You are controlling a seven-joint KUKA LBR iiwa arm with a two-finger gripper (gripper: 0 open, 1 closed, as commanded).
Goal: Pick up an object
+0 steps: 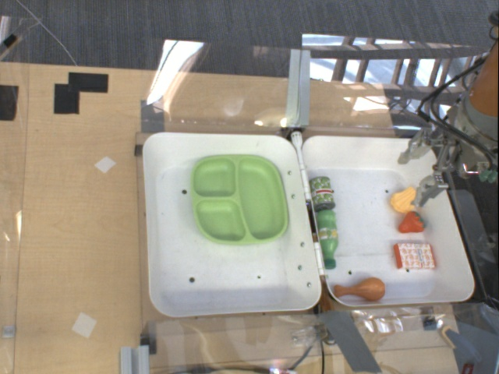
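The right bin holds several objects. A green bottle lies along its left wall. A yellow piece sits near the right side, with a red piece just below it and a red-and-white box below that. A brown, pear-shaped object lies at the front edge. My gripper hangs over the bin's upper right, open, with nothing between its fingers. Its lower fingertip is right beside the yellow piece.
A green divided plate lies in the left bin. A metal divider separates the two bins. Cables and the arm's wrist crowd the right bin's far right corner.
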